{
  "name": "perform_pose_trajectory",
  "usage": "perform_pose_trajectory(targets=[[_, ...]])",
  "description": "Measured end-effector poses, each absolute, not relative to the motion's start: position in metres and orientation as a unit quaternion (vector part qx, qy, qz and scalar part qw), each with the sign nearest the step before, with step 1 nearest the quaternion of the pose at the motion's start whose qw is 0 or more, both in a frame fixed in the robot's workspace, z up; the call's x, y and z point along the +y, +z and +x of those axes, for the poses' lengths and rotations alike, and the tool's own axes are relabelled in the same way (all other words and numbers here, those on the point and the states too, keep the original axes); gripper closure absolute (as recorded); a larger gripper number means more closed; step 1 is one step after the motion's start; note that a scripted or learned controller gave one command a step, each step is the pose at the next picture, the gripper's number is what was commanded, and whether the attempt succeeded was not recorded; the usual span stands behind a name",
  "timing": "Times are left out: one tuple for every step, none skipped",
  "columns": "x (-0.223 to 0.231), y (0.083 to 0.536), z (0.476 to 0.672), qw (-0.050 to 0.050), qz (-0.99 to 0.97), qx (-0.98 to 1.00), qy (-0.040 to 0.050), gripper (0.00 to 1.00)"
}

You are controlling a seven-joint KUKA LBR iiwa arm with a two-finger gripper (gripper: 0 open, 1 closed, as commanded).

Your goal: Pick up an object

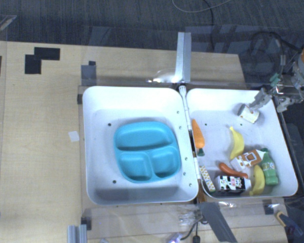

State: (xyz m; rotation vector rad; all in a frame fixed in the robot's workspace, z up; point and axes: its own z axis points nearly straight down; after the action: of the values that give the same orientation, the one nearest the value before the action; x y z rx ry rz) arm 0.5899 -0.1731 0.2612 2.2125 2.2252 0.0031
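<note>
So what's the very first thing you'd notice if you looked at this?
The bright blue tray, with its three compartments, sits alone in the middle of the left bin. Next comes the colourful pile of toy food in the right bin: an orange carrot along its left wall and a yellow banana near the middle. The gripper hangs over that bin's far right corner.

Arm [300, 80] reaches in from the right, wrist angled down-left, gripper [249, 114] low at far end.
</note>
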Motion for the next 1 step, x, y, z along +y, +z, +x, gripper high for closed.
perform_pose_trajectory(targets=[[-0.206,0.2265,0.5704,0.002,0.714,0.7,0.0007,0.0]])
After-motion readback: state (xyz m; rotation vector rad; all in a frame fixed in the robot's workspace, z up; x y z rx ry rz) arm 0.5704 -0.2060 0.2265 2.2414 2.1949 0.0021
